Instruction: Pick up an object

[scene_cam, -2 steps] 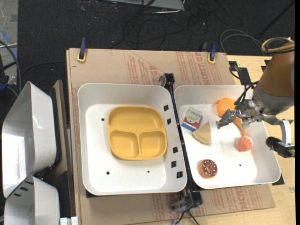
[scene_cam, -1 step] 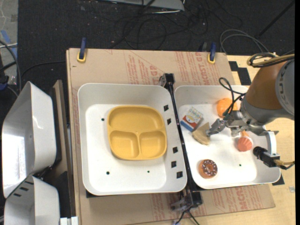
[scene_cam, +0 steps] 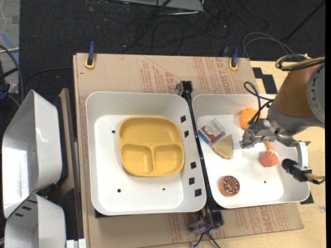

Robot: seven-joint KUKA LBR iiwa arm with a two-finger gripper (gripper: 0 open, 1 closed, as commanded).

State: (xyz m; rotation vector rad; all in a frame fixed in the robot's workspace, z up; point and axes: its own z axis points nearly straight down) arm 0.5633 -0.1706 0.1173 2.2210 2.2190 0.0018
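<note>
The right bin (scene_cam: 289,192) holds a small white, red and blue carton (scene_cam: 211,129), a tan bread wedge (scene_cam: 224,148), an orange fruit (scene_cam: 247,118), a pink and orange carrot-like toy (scene_cam: 269,156) and a chocolate donut with sprinkles (scene_cam: 229,185). My gripper (scene_cam: 250,138) hangs low over this bin, between the orange fruit and the bread wedge, just left of the pink toy. I see nothing between its fingers.
A yellow divided plate (scene_cam: 151,145) lies in the left bin (scene_cam: 103,190). The grey and orange arm (scene_cam: 300,99) comes in over the right bin's far right side. White tubs (scene_cam: 28,149) stand to the left of the bench. A black divider (scene_cam: 196,149) runs between the bins.
</note>
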